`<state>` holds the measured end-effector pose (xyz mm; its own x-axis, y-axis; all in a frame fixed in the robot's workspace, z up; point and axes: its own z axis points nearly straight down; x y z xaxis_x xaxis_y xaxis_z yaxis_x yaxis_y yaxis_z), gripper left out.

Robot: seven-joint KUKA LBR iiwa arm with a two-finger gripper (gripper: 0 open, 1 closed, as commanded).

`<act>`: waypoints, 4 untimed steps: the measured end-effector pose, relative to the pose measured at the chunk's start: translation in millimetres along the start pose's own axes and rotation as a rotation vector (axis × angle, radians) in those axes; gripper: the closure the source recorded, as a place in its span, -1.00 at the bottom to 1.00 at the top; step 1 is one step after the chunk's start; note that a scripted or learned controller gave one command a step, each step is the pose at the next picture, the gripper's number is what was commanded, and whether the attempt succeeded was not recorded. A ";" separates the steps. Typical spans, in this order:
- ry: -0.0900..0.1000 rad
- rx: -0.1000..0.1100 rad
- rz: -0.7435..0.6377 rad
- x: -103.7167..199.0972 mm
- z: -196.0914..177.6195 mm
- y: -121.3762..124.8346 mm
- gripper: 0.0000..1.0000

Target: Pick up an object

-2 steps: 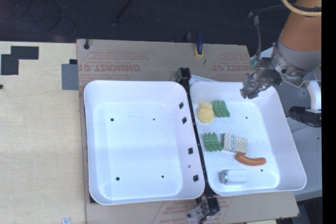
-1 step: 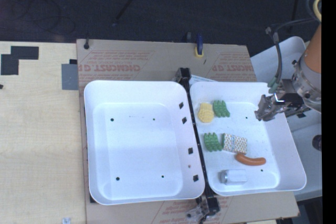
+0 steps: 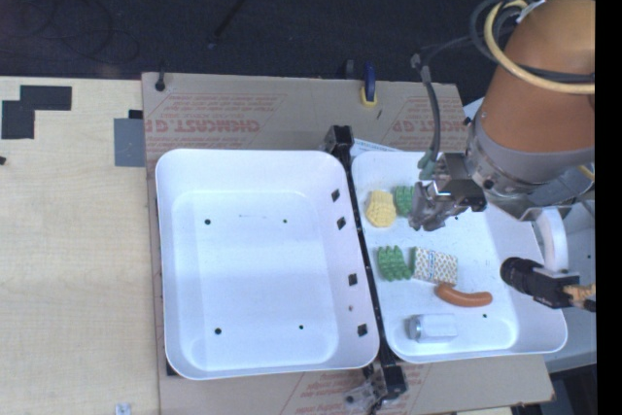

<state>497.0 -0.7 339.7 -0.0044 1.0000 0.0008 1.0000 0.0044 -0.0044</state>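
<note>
In the right bin [image 3: 525,330], sausage [image 3: 464,296] lies left-right.

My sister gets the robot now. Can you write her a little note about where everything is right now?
Gripper: low in the right bin, beside the yellow corn piece and a green piece. Whether its fingers are open or shut can't be made out; nothing visibly held.
Also in the right bin: a green block, a patterned packet, an orange sausage, a small silver can.
Left bin: white, beside it.
Done: nothing picked up yet.
Left: grab one object and lift it.
</note>
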 end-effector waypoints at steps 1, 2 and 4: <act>-0.001 -0.007 0.003 23.1 -83.7 20.9 1.00; -0.001 0.000 0.001 80.7 -67.2 27.8 1.00; 0.003 -0.010 -0.004 211.1 -203.6 -6.2 1.00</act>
<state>490.8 210.2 543.5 -0.0080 1.0000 0.0035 1.0000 0.0080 0.0058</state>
